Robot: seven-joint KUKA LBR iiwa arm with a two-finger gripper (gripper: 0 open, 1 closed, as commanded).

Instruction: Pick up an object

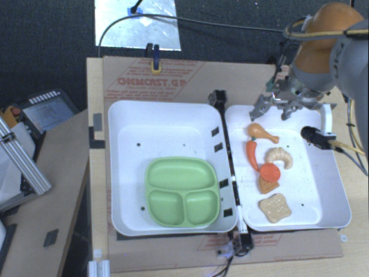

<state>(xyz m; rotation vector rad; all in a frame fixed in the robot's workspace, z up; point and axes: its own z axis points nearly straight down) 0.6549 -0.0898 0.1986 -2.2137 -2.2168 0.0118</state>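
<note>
- Near the far edge of the right bin lies a toy drumstick — the nearest piece to the gripper.
- Just past the drumstick, the gripper hovers with its fingers spread, gripping nothing.
- Nearer than the drumstick sit a carrot, a croissant, a tomato and a cracker.
- Left of the drumstick — in the left bin — rests a green divided plate.
</note>
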